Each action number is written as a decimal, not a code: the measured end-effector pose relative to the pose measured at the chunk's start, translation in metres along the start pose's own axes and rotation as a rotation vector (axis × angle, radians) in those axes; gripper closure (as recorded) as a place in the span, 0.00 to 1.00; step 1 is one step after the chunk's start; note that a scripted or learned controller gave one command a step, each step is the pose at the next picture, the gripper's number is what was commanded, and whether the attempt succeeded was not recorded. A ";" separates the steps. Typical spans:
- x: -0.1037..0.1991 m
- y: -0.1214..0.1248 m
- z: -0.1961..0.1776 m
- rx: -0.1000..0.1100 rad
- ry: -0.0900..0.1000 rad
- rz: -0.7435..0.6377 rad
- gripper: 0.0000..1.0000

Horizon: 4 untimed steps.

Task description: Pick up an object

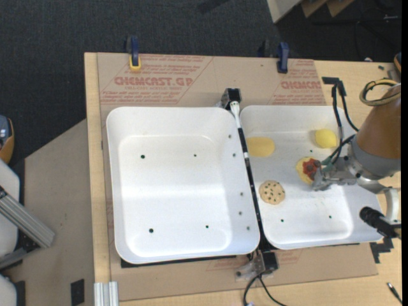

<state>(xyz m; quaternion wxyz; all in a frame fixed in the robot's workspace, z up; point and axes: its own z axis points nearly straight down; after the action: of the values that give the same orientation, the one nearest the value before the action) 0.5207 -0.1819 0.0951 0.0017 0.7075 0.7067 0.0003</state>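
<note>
In the right bin point(306, 228) lie a pale yellow flat piece point(260, 146), a yellow lemon-like object point(326, 138), a chocolate-chip cookie point(272, 192) and a small red and yellow object point(308, 168). My gripper point(320, 176) reaches in from the right and sits low over the bin, right beside the red and yellow object and partly covering it. The orange band of the arm point(382, 132) rises above the bin's right edge.
The left bin point(127, 132) lies beside the right one, with a black divider strip point(245, 164) between them. Blue clamps point(133, 50) point(283, 55) hold the board at the back. Cables point(376, 91) hang near the arm.
</note>
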 end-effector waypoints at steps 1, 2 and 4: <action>0.118 0.071 -0.149 -0.020 0.004 -0.017 1.00; 0.174 0.092 -0.273 -0.017 0.004 -0.010 1.00; 0.350 0.089 -0.267 0.014 0.002 -0.007 1.00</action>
<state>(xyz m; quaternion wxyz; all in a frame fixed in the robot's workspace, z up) 0.6093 0.1688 0.3619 -0.0040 0.7049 0.7093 -0.0041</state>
